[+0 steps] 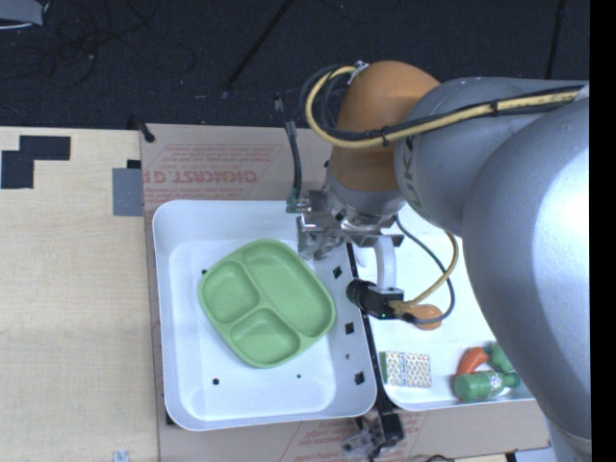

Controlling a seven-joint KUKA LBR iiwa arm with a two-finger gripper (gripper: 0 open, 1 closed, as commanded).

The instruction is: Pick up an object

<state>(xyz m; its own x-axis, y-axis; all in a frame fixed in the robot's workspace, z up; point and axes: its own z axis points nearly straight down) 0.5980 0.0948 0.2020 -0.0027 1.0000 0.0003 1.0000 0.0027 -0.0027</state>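
A green divided plate point(266, 301) lies tilted in the left white bin point(183, 354). My gripper point(320, 241) hangs from the orange-banded wrist point(375, 114) over the bin's upper right part, right at the plate's far right rim. The view does not tell whether it touches the plate. The big grey arm point(520, 210) covers much of the right bin.
The right bin point(433, 399) holds a small orange piece point(426, 314), a patterned square packet point(406, 369) and a green and orange toy point(483, 373) near its front. A black divider point(358, 335) runs between the bins. A cardboard sheet point(212, 162) lies under them on the wooden bench point(67, 306).
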